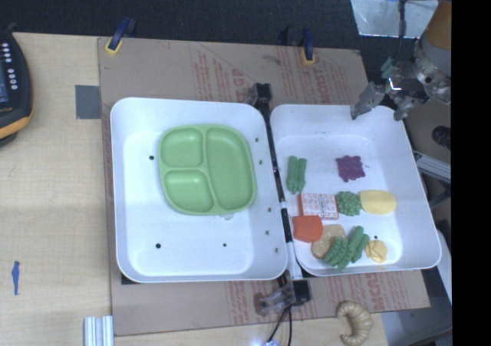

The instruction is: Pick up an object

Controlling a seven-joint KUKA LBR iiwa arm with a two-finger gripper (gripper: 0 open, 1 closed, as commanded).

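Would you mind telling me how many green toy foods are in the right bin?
3: a bean pod near the left wall, broccoli mid-bin, and pods at the front. Others may be hidden.

Left bin: white; divided plate pale green. Right bin: purple piece, yellow lemon, red-and-white patterned packet, orange-red block.

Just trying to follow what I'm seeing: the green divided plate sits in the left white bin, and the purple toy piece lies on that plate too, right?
Not quite. The camera view shows the green divided plate in the left white bin, but the purple toy piece lies in the right white bin, among the other toy foods, not on the plate.
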